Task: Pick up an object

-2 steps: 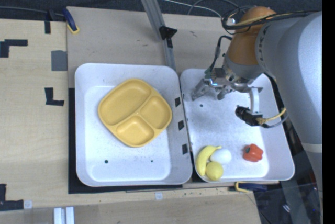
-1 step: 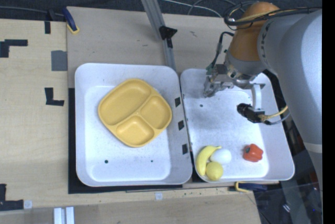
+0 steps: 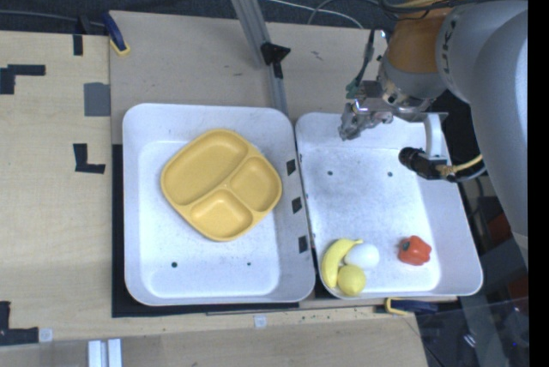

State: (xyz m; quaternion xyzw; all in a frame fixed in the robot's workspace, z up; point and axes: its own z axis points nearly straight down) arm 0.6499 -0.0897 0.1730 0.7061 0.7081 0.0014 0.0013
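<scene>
Bins sit side by side on the bench: the left bin (image 3: 141, 211) carries a yellow divided plate (image 3: 221, 183) lying flat toward its upper middle. Rightward, the right bin (image 3: 377, 194) keeps its goods along the near edge: a banana (image 3: 334, 255) curving upward from the corner, a white egg-like ball (image 3: 364, 255) and a lemon (image 3: 351, 279) touching it, and a small red pepper (image 3: 414, 249) standing apart to the right. The gripper (image 3: 353, 127) hangs over that bin's far rim, well apart from them all; whether it is open or closed I cannot tell. Probably the pepper, with bare floor around it, offers the cleanest approach.
</scene>
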